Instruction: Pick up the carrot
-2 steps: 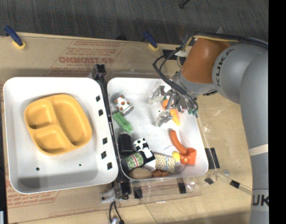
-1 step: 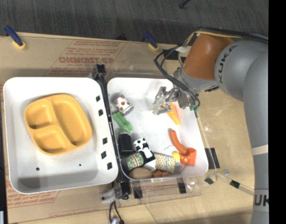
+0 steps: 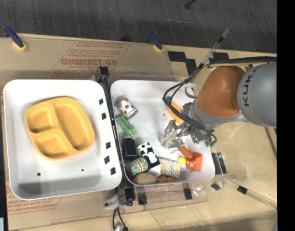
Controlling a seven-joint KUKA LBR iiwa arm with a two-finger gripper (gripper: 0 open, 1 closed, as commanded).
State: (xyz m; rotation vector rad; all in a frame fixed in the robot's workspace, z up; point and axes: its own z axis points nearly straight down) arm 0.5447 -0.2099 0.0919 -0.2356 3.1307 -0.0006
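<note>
carrot by right bin's far edge, gripper beside

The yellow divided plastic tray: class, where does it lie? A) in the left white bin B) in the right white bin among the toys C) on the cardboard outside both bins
A: the yellow divided plastic tray lies alone in the left white bin, while the toys crowd the right white bin.
</note>
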